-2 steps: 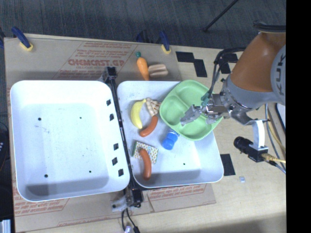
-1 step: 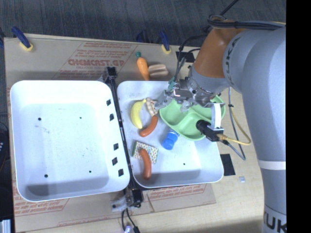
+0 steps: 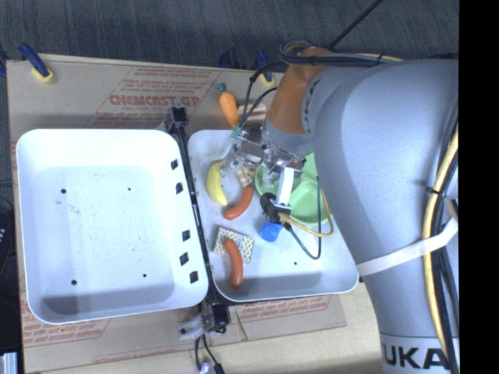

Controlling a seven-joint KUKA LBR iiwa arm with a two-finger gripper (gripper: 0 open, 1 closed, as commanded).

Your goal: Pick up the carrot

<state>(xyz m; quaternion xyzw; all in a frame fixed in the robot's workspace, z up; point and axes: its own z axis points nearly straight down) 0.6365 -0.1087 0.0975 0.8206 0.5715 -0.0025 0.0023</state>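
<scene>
Listing contents: 2 shallow white bins side by side on a cardboard-covered bench.
Left bin (image 3: 47, 209): white, shallow, lying on the view's left half.
Right bin (image 3: 312, 275): white, holding the loose items; its right part is covered by the arm.
Arm (image 3: 390, 146): grey, with an orange band (image 3: 287, 100) above the wrist, reaching in from the view's right over the right bin.
Gripper (image 3: 243, 156): low over the upper part of the right bin, just above the banana; the metal parts are too cluttered to tell how far apart the jaws stand, and no item is seen between them.
Carrot (image 3: 228, 107): orange with a small green top, lying at the upper rim of the right bin, just above the gripper; whether it rests inside the rim or on the cardboard cannot be told.
Banana (image 3: 215, 184): yellow, in the right bin near its left wall.
Sausage 1 (image 3: 239, 202): orange-red, tilted, just beside the banana's lower end.
Sausage 2 (image 3: 233, 262): orange-red, lying partly on a patterned card (image 3: 243, 242).
Blue piece (image 3: 270, 231): small, beside the green bowl.
Green bowl (image 3: 308, 197): light green, partly under the wrist.
Clamp (image 3: 35, 62): blue and yellow, at the bench's upper left corner.
</scene>
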